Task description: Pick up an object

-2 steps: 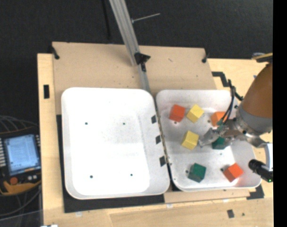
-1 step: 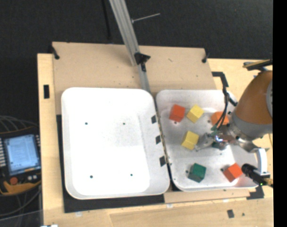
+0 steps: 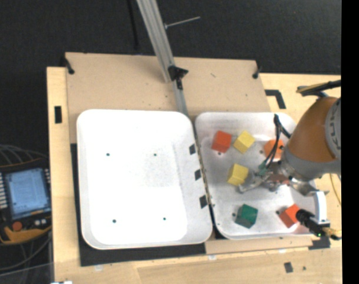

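Bins point(image 3: 138, 123) white. Blocks: two yellow point(image 3: 245, 141) point(image 3: 238, 174), orange-red far-left point(image 3: 222, 141), orange-red near-right point(image 3: 288, 216), green near point(image 3: 246, 216). Arm point(image 3: 312, 138) orange band, grey body. Bench point(image 3: 220, 81) tan. Pendant point(image 3: 22, 197) blue screen.

Grey arm point(image 3: 332, 136) with orange band, black cable, pale metallic gripper point(image 3: 254, 184).

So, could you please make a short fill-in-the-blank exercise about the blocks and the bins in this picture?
1. All the blocks lie in the ____ bin of the view.
2. The block nearest the bottom edge of that bin, left of centre, is ____.
3. The number of yellow blocks is ____.
4. The gripper is just right of the lower ____ block.

Missing words: right; green; two; yellow
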### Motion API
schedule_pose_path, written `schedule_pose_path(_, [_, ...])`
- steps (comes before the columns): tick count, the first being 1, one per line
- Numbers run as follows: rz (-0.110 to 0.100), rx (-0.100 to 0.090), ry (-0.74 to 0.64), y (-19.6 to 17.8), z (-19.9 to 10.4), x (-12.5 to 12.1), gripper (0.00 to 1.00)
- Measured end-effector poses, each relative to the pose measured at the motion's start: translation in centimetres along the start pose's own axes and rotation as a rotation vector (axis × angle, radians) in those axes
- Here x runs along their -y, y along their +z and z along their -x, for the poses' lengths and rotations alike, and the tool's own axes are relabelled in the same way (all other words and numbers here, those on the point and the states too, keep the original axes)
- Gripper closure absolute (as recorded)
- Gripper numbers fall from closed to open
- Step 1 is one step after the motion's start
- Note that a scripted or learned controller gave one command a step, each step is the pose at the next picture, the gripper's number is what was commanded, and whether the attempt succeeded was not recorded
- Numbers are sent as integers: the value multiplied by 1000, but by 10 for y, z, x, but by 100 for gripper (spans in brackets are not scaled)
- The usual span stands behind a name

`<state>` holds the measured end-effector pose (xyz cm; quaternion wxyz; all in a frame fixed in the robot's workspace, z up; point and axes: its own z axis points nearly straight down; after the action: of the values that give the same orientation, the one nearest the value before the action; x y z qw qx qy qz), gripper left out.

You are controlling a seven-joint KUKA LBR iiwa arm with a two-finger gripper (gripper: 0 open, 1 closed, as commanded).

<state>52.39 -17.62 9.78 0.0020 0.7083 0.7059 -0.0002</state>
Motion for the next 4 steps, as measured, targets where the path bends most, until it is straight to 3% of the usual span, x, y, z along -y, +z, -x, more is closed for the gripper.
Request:
schedule_pose_path(1, [4,-2,6,-12,0,-1,100])
schedule_pose_path(3, [5,-1,-7,-118,1,-3,100])
schedule_pose_path(4, [2,-2,-8,-139,2,-5,100])
